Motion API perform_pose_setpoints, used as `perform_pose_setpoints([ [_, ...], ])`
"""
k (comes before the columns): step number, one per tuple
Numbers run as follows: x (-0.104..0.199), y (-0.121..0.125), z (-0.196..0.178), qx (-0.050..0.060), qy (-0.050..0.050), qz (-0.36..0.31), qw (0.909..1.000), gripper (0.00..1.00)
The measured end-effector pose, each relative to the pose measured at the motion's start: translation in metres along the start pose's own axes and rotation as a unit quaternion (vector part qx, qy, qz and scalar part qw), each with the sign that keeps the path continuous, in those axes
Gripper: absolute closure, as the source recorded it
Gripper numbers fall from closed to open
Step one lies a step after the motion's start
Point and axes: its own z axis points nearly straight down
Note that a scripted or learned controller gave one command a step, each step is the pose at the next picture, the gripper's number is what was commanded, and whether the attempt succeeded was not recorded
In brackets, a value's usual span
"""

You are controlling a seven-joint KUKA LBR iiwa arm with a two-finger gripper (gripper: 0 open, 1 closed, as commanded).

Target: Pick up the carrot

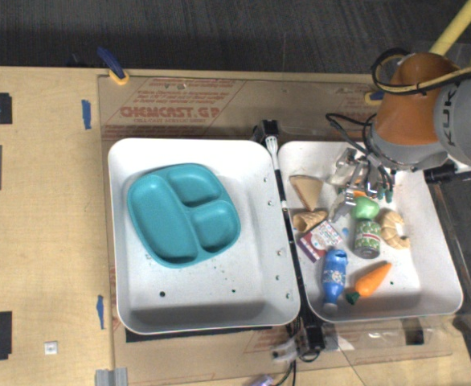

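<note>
Light wooden bench (43,240), black tape marks (1,107), blue tape bits; dark carpet floor (219,14) beyond.

Even, fairly bright overhead light falls on the table (43,215), with no harsh glare; the two white bins (195,296) look pale and slightly washed, with soft grey shading along their inner walls. A dark shadow sits beneath the near rim of the left bin, and the floor at the top of the frame is dim and grainy. The picture is low in resolution and a little soft, so the small things in the right bin (428,288) blur together, and label print is unreadable.
</note>
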Motion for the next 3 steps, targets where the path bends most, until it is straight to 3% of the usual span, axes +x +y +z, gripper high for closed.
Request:
perform_pose_setpoints([
  [1,0.065,-0.031,-0.002,0.000,0.000,-0.052,0.9987,0.00],
  [2,0.121,-0.122,-0.004,0.003,-0.008,-0.044,0.9990,0.00],
  [3,0.028,-0.083,-0.001,0.000,-0.002,-0.073,0.9973,0.00],
])
